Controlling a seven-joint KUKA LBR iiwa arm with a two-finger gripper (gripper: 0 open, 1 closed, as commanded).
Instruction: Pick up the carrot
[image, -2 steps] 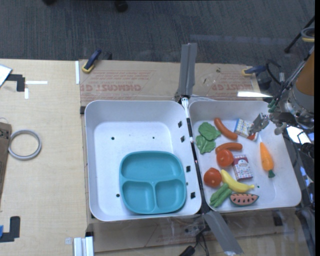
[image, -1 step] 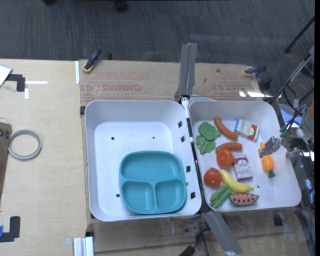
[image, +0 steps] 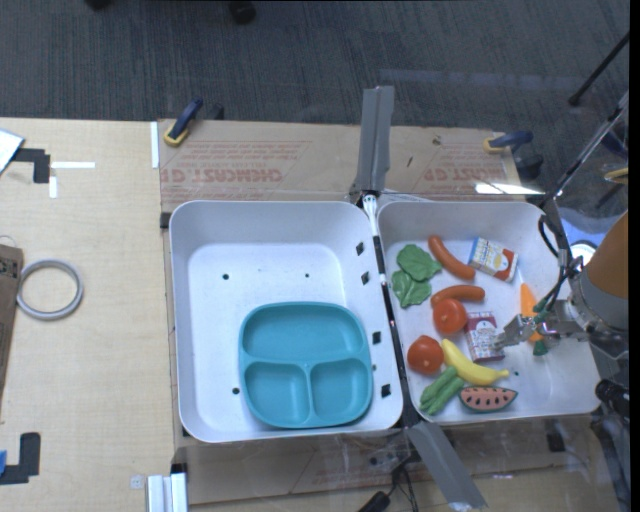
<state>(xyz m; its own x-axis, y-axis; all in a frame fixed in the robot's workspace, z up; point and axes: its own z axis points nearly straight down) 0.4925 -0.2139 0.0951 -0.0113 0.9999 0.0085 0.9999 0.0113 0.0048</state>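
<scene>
**End effector closing in on the carrot at the right bin's edge**

The end effector (image: 528, 330) is hovering low in the right bin (image: 560, 398), its metal tips sitting just beside the carrot (image: 528, 299), which is lying near the bin's right wall, orange body pointing up-screen and a green end tucked near the tips. Whether the fingers are spread or pressed together I cannot tell; they are blurring into the carrot's green end and the bin floor, and nothing is clearly sitting between them.

Working outward: a small red packet (image: 484, 335) is lying just left of the tips, with a banana (image: 472, 366) below it and a watermelon slice (image: 487, 398) nearer the front rim. Two tomatoes (image: 449, 316), two sausages (image: 459, 294), green leaves (image: 414, 266), a pea pod (image: 438, 392) and a small carton (image: 493, 257) are filling the rest of that bin. The left bin (image: 200, 300) is carrying a teal divided plate (image: 305, 363).

The risk, in my judgement, is the tips closing on the carrot's narrow end so it is slipping out, or catching the red packet instead, since both are crowding the same spot. The nearby wall is also limiting the approach.

The arm (image: 610, 290) is being cut off at the frame's right, and the carrot's lower end is partly hidden.
</scene>
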